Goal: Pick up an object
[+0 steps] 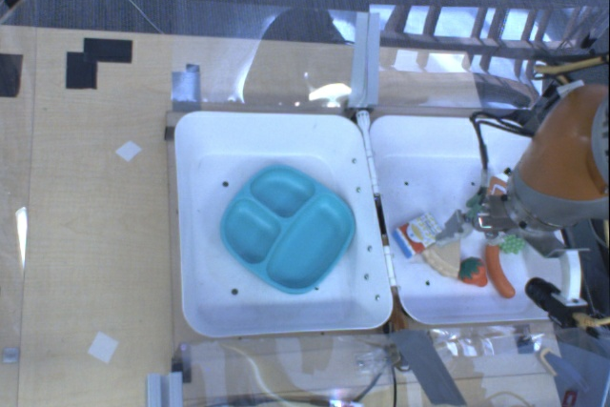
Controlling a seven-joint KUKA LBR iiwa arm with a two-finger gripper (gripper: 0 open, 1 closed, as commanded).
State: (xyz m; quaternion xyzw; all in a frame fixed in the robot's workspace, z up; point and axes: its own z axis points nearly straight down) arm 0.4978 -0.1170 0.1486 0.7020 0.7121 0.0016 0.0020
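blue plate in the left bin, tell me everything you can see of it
The plate is light blue, likely plastic, a rounded square turned at an angle. Raised ridges split it into three compartments: two smaller ones on the upper and left sides, one larger along the lower right. All three look bare. It lies flat, right side up, near the middle of the left bin, touching nothing but the bin floor. The tool is over the other bin, well away from it.
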